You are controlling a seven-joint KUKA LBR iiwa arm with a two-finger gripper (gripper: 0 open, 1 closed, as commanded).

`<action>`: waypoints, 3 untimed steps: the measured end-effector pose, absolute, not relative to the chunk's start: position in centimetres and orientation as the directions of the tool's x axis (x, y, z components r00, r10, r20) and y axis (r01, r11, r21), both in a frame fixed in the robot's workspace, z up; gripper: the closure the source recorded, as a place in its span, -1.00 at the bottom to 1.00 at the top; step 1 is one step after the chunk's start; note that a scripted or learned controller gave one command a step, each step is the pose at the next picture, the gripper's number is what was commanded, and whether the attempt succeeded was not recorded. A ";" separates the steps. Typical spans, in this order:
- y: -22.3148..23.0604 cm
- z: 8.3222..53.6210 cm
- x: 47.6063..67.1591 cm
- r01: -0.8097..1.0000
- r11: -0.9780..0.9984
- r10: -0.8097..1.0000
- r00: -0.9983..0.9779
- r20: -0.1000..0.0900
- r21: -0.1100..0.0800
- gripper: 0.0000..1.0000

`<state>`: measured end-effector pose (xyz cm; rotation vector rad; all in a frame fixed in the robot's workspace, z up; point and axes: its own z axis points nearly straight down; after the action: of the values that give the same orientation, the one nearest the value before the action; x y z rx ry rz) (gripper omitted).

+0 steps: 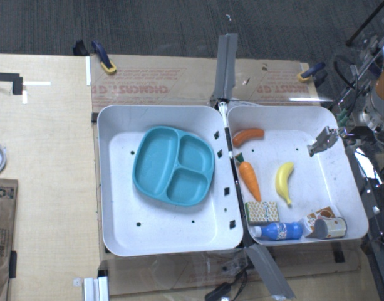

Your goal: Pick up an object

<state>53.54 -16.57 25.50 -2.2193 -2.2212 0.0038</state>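
The gripper (pixel 321 140) hangs over the right bin's (pixel 317 119) far right part, near its right wall, with nothing between its fingers; whether they are spread or closed cannot be told. Just left of and nearer the camera than the gripper lies a banana (pixel 284 182). Farther left are a sausage (pixel 248 135) and, below it, a carrot (pixel 249 179) by the bin's left wall. Well below the gripper, along the near wall, sit a sponge (pixel 262 212), a blue bottle (pixel 279 231) and a can (pixel 324 225). Far left of the gripper, the left bin (pixel 110 187) holds a teal divided plate (pixel 173 165).
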 end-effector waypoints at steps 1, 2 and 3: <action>-16.3 10.3 57.4 1.000 0.004 1.000 -0.004 0.000 -0.003 -1.00; -12.7 9.1 51.8 0.999 0.044 0.999 -0.044 0.001 -0.003 -1.00; -12.8 10.0 51.8 0.999 0.039 0.999 -0.039 0.000 -0.003 1.00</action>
<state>51.80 -12.81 9.98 -2.1757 -2.2632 0.0030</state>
